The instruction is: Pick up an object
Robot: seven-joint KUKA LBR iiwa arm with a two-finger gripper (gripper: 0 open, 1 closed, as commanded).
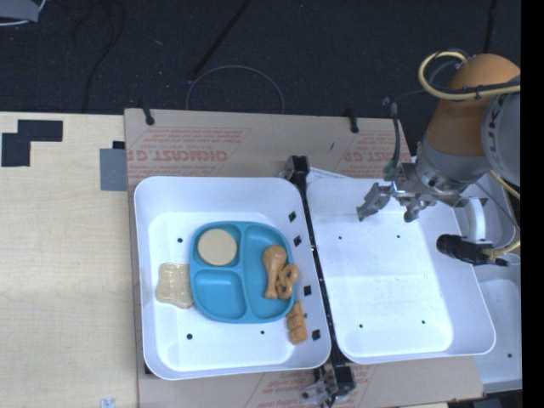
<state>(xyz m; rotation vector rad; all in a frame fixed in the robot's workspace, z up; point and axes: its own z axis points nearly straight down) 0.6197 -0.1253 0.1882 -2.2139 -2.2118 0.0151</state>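
While over the right bin (399, 347), the gripper (391, 207) hangs — jaws spread wide, holding nothing.

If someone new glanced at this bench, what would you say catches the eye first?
Probably the bright blue divided tray in the left bin, with a round tan disc in one compartment and a brown drumstick-like piece in another. Next, the end effector, fingers spread, hovers over the right bin, holding nothing.
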